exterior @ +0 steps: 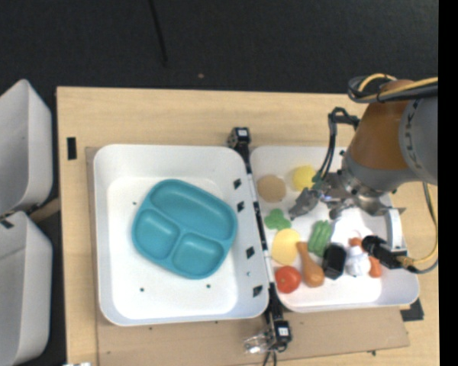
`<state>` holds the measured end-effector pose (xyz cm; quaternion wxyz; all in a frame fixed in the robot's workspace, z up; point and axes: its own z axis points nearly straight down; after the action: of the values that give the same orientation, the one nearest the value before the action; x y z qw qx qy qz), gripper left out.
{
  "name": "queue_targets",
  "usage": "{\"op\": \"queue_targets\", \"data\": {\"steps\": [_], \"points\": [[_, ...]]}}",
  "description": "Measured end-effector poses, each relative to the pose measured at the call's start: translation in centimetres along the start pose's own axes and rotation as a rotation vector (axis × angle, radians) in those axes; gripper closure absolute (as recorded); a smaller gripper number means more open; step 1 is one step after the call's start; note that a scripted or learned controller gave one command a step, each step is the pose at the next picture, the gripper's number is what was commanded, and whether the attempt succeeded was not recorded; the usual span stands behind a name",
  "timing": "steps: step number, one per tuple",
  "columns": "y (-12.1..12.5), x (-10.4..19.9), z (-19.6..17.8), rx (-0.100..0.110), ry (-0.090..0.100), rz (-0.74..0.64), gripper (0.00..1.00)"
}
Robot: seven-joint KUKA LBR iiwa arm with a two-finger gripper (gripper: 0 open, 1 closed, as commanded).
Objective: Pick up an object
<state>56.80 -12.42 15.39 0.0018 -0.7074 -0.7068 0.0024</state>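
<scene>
Two bins [107,204], one blue tray [185,229], one hand [309,198].

Surface [160,117]: pale wood look, matt. Both bins [107,204]: white plastic, smooth, faint sheen. Blue divided tray [185,228], centre-left: plastic, smooth, soft gloss. Toy foods in right bin: red tomato [288,279] and yellow lemon [286,244] glossy plastic; tan round piece [272,187] matt. Arm casing [420,139], upper right: grey, smooth, semi-matt; orange band [378,132] with satin sheen. Cables [370,85]: black and yellow, rubbery.
</scene>
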Motion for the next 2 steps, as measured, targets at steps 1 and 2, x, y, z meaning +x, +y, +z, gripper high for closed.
{"op": "queue_targets", "data": {"steps": [1, 2], "points": [[0.0, -0.1, 5.4, -0.002, 0.0, 0.002, 0.0], [0.1, -0.2, 4.2, -0.005, 0.001, 0.008, 1.0]]}}
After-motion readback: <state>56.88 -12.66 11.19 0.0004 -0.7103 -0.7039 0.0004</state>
